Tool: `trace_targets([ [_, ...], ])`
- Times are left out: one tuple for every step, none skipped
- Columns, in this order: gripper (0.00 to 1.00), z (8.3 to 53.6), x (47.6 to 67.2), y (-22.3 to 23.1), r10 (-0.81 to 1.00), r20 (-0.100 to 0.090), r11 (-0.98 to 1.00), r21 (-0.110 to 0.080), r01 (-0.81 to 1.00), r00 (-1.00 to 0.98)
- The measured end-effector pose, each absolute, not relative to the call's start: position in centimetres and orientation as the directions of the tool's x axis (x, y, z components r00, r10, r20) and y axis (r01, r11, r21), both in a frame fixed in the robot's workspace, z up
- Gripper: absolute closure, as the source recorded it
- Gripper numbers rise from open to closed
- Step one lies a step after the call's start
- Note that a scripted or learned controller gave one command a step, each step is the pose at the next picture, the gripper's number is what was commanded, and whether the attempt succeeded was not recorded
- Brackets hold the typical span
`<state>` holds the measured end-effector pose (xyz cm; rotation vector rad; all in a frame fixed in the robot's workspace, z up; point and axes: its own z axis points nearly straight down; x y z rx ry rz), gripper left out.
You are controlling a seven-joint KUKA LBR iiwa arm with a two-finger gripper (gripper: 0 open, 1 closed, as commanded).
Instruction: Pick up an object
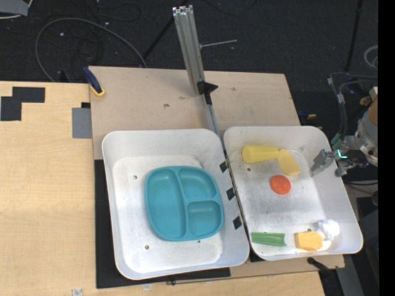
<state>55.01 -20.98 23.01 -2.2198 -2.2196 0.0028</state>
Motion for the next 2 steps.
trace_targets([
  [0.00,23.1,55.1,-21.0,1.000,0.000,0.000,-0.001,1.000,0.000],
  [0.00,17.0,54.2,-20.7,1.000,0.003,0.000,-0.008,1.000,0.000],
])
